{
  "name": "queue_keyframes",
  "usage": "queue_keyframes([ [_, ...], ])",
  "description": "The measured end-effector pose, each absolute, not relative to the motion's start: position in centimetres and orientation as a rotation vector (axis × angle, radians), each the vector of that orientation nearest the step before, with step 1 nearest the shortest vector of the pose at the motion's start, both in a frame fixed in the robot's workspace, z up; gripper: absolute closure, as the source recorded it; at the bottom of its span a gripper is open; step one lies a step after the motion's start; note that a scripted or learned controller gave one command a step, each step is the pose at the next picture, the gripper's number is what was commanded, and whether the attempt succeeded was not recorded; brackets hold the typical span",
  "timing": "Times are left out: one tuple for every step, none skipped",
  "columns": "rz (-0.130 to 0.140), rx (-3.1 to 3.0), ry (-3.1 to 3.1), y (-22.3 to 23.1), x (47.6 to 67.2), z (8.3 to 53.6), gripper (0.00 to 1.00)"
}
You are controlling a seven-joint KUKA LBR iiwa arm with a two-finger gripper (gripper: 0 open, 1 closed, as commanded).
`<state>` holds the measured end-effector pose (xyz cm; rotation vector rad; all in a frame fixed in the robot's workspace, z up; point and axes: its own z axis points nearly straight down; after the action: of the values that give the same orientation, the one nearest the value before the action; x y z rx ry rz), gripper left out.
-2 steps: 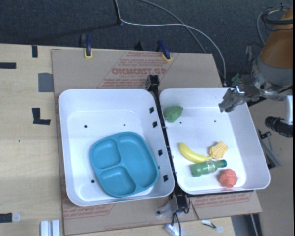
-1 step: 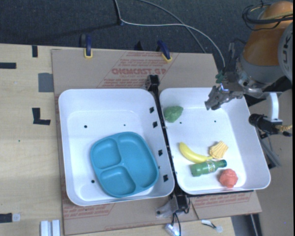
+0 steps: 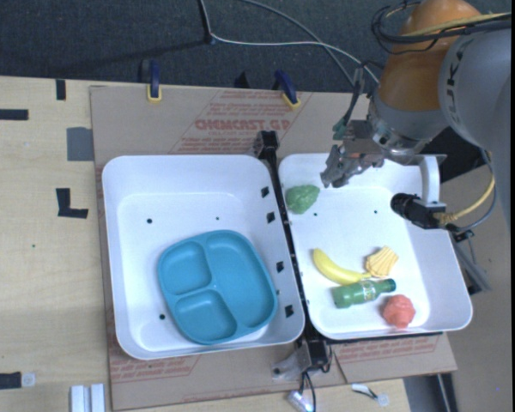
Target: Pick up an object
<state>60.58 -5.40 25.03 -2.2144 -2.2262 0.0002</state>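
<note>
Your gripper hangs over the far end of the right bin, just beside the green lump; I cannot tell its state. Nearer you lie the banana, green bottle, yellow piece and red ball. The blue tray sits in the left bin.
</note>
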Motion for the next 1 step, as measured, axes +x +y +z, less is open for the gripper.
queue_keyframes([
  [0.001, -2.216, -2.224, -0.76, 60.93, 23.48, 1.00],
])
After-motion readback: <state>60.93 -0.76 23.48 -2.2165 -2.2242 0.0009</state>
